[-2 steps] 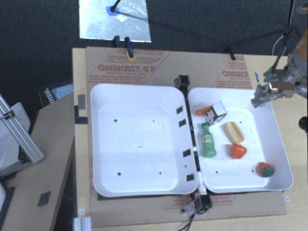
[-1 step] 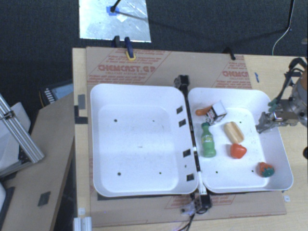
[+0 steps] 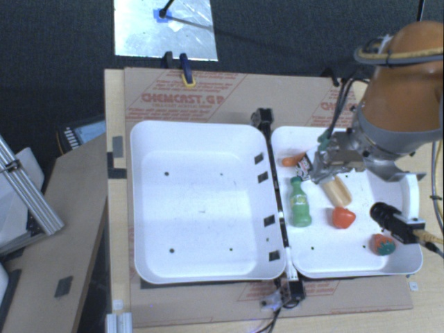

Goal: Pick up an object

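Hovering over right bin (image 3: 415,259), gripper (image 3: 320,171); finger state cannot be told. Green bottle (image 3: 300,203) lies just below-left of it, long axis up-down in view; bun (image 3: 338,191) just right.

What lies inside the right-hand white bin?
The right bin holds a green bottle, a tan bread roll, a red piece, a carrot and a red-green piece. The arm covers its far corner.
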Robot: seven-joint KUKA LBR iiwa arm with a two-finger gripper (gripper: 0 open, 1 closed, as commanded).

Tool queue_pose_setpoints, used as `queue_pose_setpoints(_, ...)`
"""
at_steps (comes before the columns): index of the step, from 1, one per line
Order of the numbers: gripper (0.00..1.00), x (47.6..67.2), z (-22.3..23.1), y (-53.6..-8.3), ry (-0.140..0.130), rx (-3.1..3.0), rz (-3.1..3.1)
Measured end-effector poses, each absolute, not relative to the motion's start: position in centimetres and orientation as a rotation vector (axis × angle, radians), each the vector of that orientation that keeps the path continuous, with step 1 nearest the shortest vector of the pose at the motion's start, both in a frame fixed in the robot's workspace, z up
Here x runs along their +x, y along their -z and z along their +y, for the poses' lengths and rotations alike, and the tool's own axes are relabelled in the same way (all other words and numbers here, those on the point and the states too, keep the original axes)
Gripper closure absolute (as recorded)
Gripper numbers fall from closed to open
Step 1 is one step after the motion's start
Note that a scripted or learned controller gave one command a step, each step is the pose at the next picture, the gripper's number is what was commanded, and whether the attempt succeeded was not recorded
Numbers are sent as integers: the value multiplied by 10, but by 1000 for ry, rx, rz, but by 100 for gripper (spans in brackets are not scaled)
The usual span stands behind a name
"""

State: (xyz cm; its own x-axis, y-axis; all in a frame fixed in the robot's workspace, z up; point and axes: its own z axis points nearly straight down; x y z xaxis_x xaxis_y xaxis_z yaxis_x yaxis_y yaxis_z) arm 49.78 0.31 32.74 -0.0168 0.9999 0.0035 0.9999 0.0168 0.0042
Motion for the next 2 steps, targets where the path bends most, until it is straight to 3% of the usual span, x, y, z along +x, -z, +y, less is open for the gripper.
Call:
queue_pose_setpoints(1, 100, 486, -74, -296, 1, 2226, 2214)
queue_pose_setpoints(2, 100, 527, 22, -364, -15, 2201, 2233)
